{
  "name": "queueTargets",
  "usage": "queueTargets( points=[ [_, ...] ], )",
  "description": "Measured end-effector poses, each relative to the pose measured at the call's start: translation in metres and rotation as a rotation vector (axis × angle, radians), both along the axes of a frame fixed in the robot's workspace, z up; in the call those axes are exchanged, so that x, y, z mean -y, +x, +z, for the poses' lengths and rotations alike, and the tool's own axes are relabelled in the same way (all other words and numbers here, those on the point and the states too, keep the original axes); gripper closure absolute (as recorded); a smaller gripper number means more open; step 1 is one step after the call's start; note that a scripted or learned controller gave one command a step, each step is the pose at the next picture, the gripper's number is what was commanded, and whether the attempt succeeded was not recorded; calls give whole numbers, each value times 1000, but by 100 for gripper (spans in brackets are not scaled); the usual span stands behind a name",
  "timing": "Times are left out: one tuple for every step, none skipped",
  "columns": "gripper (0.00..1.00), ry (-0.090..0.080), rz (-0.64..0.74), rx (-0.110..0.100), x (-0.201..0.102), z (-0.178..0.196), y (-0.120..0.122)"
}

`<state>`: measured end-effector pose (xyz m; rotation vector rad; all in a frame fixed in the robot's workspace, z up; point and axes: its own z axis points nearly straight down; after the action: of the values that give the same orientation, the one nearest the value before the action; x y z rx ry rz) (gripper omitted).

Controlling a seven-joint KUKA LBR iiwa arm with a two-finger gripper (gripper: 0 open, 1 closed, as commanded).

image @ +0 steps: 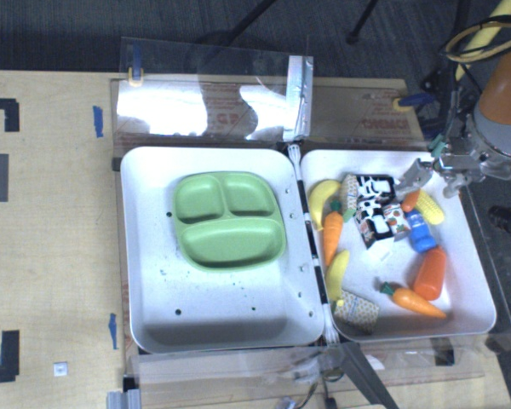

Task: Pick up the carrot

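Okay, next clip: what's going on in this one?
A robot arm reaches in from the right, and its gripper hovers over the upper right corner of the right bin. It holds nothing visible. That bin is cluttered with toy food: a carrot lies near its front edge, well away from the gripper, and another long orange piece lies by the left wall. The left bin holds a green divided plate.

The pale wooden bench [51, 254] bears two shallow white plastic bins side by side, the left bin [145, 313] and right bin [473, 309] touching.
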<state>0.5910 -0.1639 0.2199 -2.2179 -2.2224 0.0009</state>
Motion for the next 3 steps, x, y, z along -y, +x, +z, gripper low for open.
queueTargets(
  points=[
    [0, 0, -131, 0, -20, -72, -49],
    [0, 1, -356, 5, -34, -133, -110],
    [100, -1, -360, 10, -33, -123, -109]
  ],
)
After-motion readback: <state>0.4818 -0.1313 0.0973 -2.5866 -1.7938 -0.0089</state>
